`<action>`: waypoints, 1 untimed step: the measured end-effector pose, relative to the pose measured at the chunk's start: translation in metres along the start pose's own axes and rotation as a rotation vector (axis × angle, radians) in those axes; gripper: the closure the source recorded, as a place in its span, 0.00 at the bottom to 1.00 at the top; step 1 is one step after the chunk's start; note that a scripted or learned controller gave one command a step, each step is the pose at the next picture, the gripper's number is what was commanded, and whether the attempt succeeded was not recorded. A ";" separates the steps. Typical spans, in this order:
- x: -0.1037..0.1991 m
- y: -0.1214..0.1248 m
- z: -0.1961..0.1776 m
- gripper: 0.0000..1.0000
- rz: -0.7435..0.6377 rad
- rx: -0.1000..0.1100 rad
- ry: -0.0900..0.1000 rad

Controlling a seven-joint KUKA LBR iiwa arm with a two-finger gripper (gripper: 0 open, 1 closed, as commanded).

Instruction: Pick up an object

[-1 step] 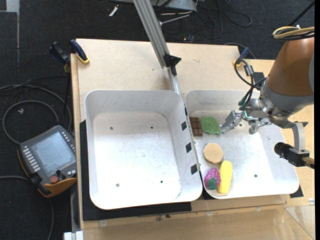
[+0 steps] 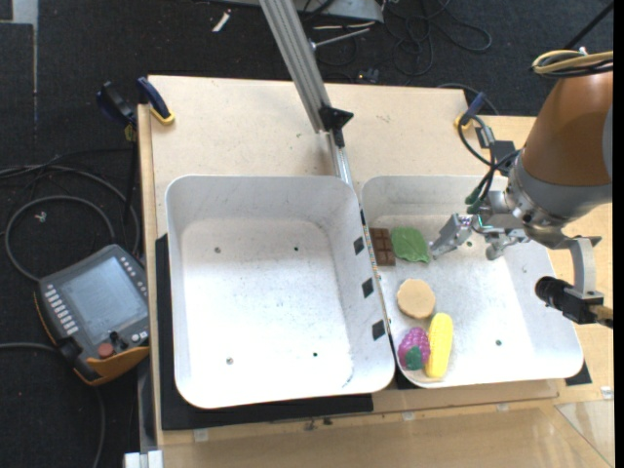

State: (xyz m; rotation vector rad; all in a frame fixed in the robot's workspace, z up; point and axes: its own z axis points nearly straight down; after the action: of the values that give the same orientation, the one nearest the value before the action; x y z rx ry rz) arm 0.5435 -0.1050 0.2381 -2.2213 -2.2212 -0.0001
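Now the arm (image 2: pixel 570 144) reaches in from the right edge, wrist bent down over the right bin (image 2: pixel 507 354). Its tool (image 2: pixel 473 239) hangs with fingers spread wide, holding nothing, just right of the green leaf (image 2: pixel 410 245).

Two bins (image 2: pixel 195 203), five toy foods (image 2: pixel 417 298)

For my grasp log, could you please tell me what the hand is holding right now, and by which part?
Nothing is held. The hand hangs open in the right bin, beside the green leaf, with nothing between its fingers.
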 end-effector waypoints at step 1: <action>-0.001 0.002 0.064 0.00 0.001 0.006 0.001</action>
State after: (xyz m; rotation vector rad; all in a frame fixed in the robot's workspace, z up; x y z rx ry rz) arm 0.5454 -0.1063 0.1742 -2.2194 -2.2160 0.0065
